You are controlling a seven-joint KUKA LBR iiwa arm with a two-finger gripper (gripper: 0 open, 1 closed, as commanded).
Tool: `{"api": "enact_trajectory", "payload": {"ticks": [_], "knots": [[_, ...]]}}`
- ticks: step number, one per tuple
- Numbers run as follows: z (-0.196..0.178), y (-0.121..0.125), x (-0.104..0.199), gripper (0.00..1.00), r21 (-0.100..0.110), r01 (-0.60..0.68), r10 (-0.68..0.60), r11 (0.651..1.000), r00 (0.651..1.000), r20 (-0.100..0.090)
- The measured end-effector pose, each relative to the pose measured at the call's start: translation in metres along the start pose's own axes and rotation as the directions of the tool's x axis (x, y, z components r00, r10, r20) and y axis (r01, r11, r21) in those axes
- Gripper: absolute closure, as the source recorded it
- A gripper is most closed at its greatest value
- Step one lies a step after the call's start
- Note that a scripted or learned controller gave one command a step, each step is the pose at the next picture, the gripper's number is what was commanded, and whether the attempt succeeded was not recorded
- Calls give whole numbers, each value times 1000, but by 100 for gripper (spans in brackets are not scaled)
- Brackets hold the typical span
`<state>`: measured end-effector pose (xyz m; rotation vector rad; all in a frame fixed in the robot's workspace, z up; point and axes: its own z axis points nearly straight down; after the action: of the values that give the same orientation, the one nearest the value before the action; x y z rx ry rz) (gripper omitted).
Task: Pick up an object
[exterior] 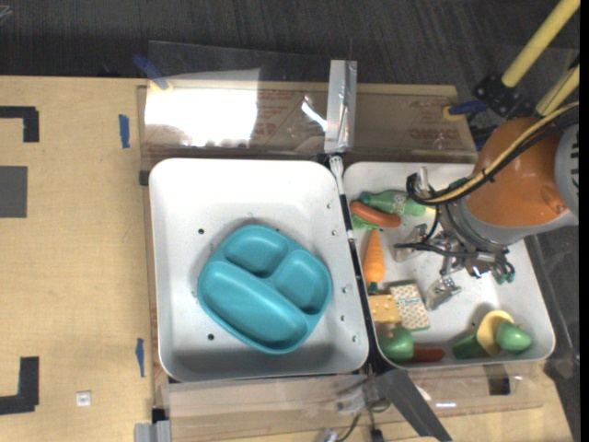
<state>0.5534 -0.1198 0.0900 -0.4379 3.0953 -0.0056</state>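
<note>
The claw hangs low over the right bin, just right of a toy carrot; whether it grips anything cannot be told. A teal divided plate lies in the left bin.

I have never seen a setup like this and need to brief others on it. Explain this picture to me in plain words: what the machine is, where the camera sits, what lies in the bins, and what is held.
The picture comes from one camera fixed above a bench, looking down at a slant. The grey machine with the orange band is a robot arm reaching in from the right. Its hand hangs over the right bin; its fingers are too cluttered to read, and I see nothing held between them.

Two shallow white bins sit side by side. The left bin holds a teal divided plate. The right bin holds small toy foods: an orange carrot, a reddish sausage-like piece, a patterned cracker-like piece, a green item at the lower edge, and a yellow and green piece in the corner.
</note>
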Motion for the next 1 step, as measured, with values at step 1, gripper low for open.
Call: {"api": "enact_trajectory", "payload": {"ticks": [1], "knots": [[-99, 13, -115, 0, -3, 250, -250, 968, 968, 1]]}}
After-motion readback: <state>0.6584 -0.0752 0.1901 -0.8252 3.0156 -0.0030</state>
